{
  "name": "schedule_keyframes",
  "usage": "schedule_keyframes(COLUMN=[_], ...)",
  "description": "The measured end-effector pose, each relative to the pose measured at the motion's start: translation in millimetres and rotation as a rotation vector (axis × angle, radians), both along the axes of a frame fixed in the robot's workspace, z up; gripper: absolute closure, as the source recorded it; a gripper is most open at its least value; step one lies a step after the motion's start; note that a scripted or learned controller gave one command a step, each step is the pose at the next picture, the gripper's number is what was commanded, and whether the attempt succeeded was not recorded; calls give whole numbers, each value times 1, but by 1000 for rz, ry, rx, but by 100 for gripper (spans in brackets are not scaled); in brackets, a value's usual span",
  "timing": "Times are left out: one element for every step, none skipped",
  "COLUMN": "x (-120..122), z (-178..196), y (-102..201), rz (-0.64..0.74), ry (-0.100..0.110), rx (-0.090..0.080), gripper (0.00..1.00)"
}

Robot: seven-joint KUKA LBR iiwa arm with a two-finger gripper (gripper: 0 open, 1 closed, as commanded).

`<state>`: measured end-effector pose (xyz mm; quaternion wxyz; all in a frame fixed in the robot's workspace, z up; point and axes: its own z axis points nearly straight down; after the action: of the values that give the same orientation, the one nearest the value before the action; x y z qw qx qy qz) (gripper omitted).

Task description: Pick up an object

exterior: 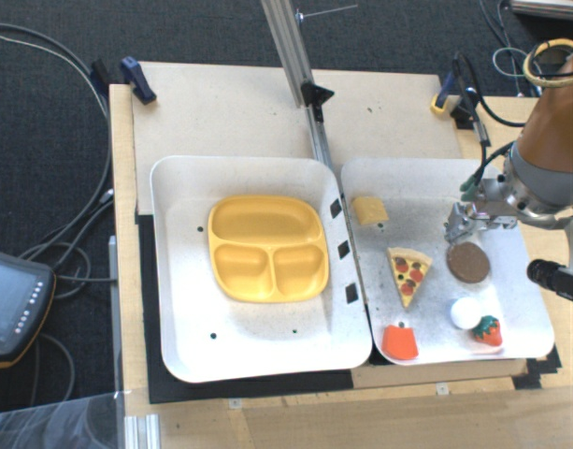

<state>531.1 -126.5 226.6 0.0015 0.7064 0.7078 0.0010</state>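
**Operator:** What do you have for me, left to right?

**Observer:** Far to the gripper's left, in the left white bin (pixel 174 251), you have a yellow plastic tray with three compartments (pixel 267 248). In the right white bin (pixel 529 251), a small tan square block (pixel 369 210) sits well left of the gripper. Nearer it lie a toy pizza slice with red dots (pixel 408 273) and an orange-red block (pixel 400 341) at the front rim.

**Operator:** And the gripper?

**Observer:** Your metal two-finger gripper (pixel 462 228) hangs just above and left of a flat brown round disc (pixel 469 263). It may be touching the disc's top edge, but I cannot tell. Nothing shows between the fingers, and the view is too coarse to tell how far they are parted. Below the disc you have a white ball (pixel 465 312) beside a red toy strawberry with a green cap (pixel 487 330).
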Motion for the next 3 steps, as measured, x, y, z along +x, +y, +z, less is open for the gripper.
schedule_keyframes(x=[18, 32, 54], z=[-7, -6, 4], y=[45, 94, 150], rz=[5, 5, 6], ry=[1, 1, 1], rx=[2, 2, 4], gripper=[100, 100, 100])
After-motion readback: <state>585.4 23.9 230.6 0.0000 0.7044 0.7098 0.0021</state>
